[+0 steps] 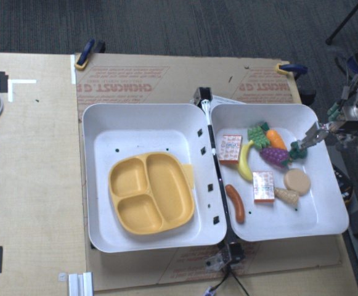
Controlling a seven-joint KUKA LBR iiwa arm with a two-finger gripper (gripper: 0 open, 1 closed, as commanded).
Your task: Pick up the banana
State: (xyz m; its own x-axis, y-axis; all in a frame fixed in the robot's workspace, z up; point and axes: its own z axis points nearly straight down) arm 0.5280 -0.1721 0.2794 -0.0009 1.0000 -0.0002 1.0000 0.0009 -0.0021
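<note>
Bench [31,227]: I see a pale wooden top with a cardboard sheet [166,82] under both bins, held by blue clamps at its far corners.
Left bin [98,134]: white and shallow, carrying a yellow three-compartment plate [151,193] that sits toward its right side.
Right bin [326,214]: white, touching the left bin along the middle seam, with the toy food gathered in its centre.
Arm: from my seat only its end reaches in over the right bin's far right rim.
Gripper [309,139]: it hovers over the right bin's right wall, beside a dark green item; I cannot tell its state, and the banana is not in it.
Banana [245,161]: lying on the right bin's floor, left of centre, just right of a small red-and-white box [230,149].
Neighbours: purple grapes [275,156], a carrot [275,139] and a red sausage [235,203] lie near it.
</note>
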